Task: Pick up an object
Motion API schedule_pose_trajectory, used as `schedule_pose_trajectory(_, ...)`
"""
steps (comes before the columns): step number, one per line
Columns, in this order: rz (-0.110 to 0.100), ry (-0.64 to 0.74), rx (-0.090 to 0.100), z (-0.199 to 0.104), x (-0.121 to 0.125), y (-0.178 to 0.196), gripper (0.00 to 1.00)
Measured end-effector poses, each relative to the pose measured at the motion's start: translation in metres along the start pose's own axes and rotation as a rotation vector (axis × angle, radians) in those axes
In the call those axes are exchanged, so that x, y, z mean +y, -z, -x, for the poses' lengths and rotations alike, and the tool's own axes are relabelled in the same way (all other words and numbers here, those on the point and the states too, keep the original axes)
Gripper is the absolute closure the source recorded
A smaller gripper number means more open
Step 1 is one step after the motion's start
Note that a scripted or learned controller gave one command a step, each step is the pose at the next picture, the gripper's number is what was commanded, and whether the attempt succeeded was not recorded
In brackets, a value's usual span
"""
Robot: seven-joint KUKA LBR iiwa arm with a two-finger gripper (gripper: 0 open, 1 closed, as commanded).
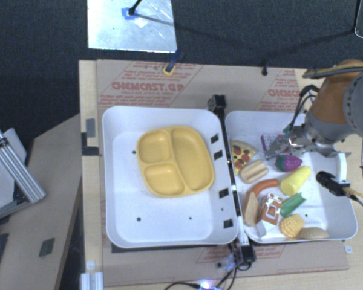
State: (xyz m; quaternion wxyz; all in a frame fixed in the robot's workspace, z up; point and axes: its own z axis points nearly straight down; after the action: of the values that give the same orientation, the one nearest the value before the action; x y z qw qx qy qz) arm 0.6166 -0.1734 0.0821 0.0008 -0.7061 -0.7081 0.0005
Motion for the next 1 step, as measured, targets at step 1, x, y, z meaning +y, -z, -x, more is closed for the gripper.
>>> schedule_pose_trajectory(1, 0.007, 0.001, -0.002, 0.0005, 0.002, 0.0143, 1.0)
